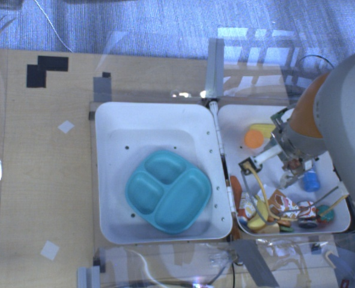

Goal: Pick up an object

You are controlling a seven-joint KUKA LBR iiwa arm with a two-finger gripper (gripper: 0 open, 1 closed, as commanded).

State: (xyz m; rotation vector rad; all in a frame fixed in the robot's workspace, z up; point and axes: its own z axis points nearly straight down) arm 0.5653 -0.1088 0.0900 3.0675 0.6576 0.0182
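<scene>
My gripper [291, 174] hangs low over the middle of the right bin [225, 138], under the grey arm with its orange band. A small blue object [311, 182] lies just to its right, close to the gripper but apart from it. An orange ball [254, 138] and a yellow piece [262, 128] rest at the back of that bin, left of the gripper. Along the front wall sit a red-and-white packet [284, 205], a yellow item [258, 222] and a green ball [325, 211]. I see nothing held.
The left bin [114, 161] holds a blue divided plate [168, 190]. An orange-red stick [235, 188] lies against the right bin's left wall. The arm covers the right bin's far right side.
</scene>
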